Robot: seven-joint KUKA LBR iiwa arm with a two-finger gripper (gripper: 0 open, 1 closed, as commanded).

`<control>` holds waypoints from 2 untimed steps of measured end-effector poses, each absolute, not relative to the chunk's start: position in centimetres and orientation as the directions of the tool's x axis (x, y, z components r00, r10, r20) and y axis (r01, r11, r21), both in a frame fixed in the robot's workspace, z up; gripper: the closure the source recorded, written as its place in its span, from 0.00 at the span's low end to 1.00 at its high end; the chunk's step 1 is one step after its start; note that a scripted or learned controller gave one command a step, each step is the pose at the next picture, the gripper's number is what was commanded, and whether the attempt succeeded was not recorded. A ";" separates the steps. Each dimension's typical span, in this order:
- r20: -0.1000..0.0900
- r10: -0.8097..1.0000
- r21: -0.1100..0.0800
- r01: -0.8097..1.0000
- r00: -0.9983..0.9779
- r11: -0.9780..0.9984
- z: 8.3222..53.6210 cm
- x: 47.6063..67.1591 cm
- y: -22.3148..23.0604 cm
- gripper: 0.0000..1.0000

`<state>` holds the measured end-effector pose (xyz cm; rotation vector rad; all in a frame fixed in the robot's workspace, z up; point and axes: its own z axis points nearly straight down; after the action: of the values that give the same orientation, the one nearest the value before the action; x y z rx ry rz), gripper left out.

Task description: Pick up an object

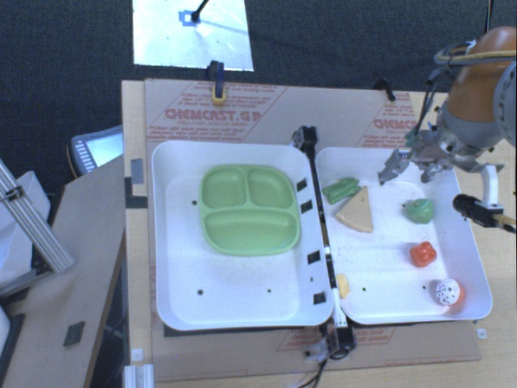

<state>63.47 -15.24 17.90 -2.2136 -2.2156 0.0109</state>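
The right bin (468,297) holds several small objects. A green pod-like piece (341,189) lies beside a tan wedge (356,212) near the bin's left wall. A round green toy (419,210), a red-orange toy (423,254) and a white speckled ball (444,292) lie down its right side. My gripper (409,170) hangs over the bin's far edge, above and behind the round green toy. Its two fingers are spread open with nothing between them.
The left bin (174,297) carries a light green divided plate (249,210). A black divider with clips (317,217) runs between the bins. A small yellow bit (342,285) lies by the right bin's near-left wall. The arm's grey and orange wrist (483,71) stands at the upper right.
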 end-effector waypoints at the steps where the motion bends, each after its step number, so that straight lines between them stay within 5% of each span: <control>1: 0.000 1.000 0.001 1.000 -0.003 0.003 18.7 63.8 -15.2 0.00; 2: 0.000 1.000 -0.002 1.000 -0.006 0.006 14.5 64.1 -14.9 0.00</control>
<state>64.06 -14.94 14.54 -2.2140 -2.2270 0.0014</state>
